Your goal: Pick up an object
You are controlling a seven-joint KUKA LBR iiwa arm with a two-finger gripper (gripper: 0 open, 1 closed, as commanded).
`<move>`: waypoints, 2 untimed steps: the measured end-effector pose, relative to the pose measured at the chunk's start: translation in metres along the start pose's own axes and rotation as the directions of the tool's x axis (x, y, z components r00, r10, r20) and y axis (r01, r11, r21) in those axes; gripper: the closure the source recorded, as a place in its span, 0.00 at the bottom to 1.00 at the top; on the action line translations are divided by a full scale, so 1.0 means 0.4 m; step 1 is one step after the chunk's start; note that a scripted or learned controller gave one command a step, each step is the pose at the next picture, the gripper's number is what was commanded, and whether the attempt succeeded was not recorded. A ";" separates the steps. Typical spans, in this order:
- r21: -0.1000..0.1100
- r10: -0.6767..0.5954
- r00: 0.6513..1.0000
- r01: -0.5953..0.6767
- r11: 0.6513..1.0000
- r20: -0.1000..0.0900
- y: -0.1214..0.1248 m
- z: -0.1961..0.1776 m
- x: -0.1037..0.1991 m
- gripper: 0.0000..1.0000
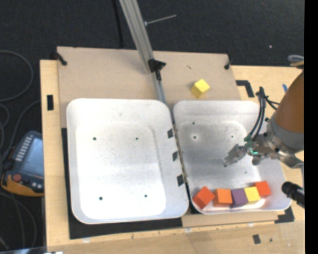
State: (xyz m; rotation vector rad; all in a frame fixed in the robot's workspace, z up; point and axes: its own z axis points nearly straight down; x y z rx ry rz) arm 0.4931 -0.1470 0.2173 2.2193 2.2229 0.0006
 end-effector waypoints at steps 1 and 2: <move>-0.010 -0.007 1.000 0.007 1.000 0.000 -0.017 -0.222 0.145 0.00; -0.007 -0.010 1.000 0.010 1.000 -0.002 -0.019 -0.411 0.425 0.00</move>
